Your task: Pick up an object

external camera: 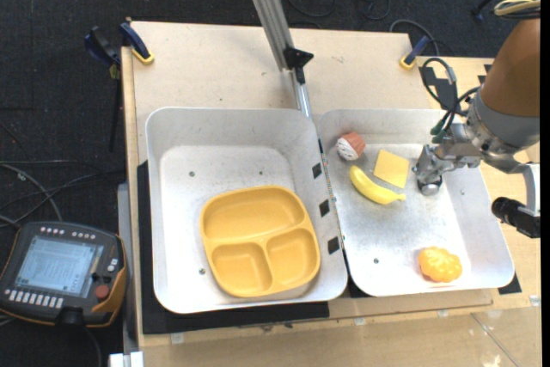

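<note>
grey metal, the gripper (428, 180) hangs low over the right bin (481, 266), near its back half; whether it is parted or closed i cannot tell, and nothing shows in its grasp. just beside it, toward the view's left, a yellow block (393, 168) leans against a banana (375, 187), the nearest things to take. the banana's long axis runs from upper left to lower right, its near tip pointing toward the gripper. a small red and white ball (350, 147) sits further left by the bin wall. an orange lump (440, 264) lies well apart toward the front. the left bin (172, 142) holds a yellow divided tray (260, 239).
</note>
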Robot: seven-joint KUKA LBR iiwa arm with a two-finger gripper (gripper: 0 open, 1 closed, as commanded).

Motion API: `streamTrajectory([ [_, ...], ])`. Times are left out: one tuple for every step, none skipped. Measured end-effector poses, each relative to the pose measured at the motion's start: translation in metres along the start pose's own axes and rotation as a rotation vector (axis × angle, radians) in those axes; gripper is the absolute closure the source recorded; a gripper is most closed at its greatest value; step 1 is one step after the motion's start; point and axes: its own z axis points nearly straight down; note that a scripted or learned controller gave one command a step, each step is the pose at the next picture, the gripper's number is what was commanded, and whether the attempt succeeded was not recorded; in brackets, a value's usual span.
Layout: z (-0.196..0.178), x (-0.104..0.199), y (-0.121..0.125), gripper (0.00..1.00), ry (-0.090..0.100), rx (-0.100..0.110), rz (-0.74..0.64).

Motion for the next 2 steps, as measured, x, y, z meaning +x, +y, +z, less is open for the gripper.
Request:
streamTrajectory([
  [-0.007,0.060,0.018,1.00,0.000,0.000,-0.001],
  [0.004,0.113,0.028,1.00,0.000,0.003,0.000],
])
